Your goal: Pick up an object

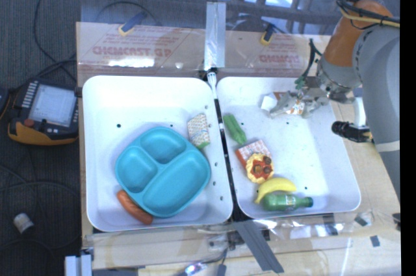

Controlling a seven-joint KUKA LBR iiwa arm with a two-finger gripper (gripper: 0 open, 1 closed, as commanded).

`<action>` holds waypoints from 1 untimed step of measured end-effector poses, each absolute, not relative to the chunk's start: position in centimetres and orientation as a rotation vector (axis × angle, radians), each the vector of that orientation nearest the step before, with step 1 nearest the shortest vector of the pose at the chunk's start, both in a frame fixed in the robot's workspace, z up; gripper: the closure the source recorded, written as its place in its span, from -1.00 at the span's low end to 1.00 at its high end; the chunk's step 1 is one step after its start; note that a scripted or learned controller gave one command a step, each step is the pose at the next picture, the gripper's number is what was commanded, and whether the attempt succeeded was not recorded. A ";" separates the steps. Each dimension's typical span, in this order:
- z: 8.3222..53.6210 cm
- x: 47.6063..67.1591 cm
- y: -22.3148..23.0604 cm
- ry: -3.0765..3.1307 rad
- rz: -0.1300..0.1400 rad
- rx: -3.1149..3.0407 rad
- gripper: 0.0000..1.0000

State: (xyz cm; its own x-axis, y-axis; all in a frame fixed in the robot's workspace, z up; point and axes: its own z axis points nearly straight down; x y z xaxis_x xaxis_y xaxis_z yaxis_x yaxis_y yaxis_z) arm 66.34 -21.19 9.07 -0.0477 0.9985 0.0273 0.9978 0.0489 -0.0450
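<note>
While the arm (364, 47) bends in from the right, orange band uppermost, its gripper (289, 104) hangs low over the far part of the right bin (338, 164); I cannot tell its state. Nearer lie a green cucumber (234, 128), a pizza slice (260, 167), a banana (275, 188) and a green bottle (287, 202). The left bin (104, 106) holds a blue plate (162, 170).
</note>
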 end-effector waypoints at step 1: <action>8.9 66.1 -20.6 -1.902 0.053 -2.399 -1.00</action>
